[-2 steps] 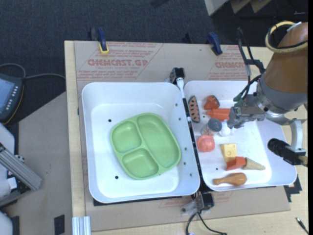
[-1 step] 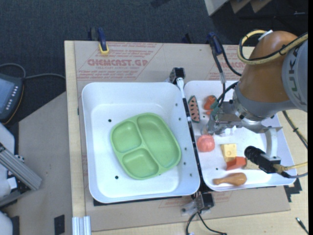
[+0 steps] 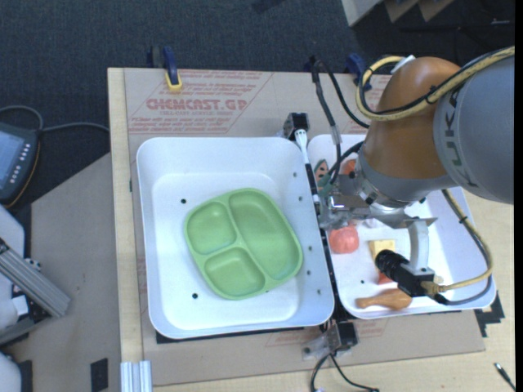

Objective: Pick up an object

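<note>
The gripper (image 3: 333,205) is seen low over the right bin (image 3: 462,247), at that bin's left wall, about midway along it; it is mostly hidden under the arm (image 3: 409,137), so how far it is open cannot be told, and nothing is seen held in it. A pink lump (image 3: 344,239) is found on the right bin's floor near the left wall, just on the near side of the gripper: small, rounded, soft-edged, pink-red, lying free. A yellow block (image 3: 381,247) is seen just beside the lump, toward the bin's middle, apart from it. A tan piece (image 3: 384,300), long with one thin end, is laid along the bin's near wall. An orange bit (image 3: 350,168) is partly covered by the arm at the bin's far left corner. The left bin (image 3: 163,178) is set against the right bin's left wall, and a green three-part plate (image 3: 243,242) is held in its middle.
</note>
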Motion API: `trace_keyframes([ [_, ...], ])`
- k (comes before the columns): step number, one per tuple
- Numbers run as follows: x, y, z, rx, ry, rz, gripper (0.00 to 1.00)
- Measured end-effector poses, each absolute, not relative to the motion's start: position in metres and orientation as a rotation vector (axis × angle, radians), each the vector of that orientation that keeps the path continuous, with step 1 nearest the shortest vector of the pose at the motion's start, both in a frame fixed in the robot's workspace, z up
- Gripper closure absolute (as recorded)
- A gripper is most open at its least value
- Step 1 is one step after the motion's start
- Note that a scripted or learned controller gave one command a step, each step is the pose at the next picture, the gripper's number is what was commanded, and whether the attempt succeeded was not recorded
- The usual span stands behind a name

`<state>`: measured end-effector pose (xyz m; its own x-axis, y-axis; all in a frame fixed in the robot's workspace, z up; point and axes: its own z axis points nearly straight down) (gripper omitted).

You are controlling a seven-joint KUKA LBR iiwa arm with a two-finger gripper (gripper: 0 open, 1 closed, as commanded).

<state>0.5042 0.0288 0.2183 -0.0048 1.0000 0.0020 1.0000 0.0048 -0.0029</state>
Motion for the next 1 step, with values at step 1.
trace_keyframes([
  [1,0.4838,0.0325,0.2227,-2.219,-2.22,0.003,1.0],
])
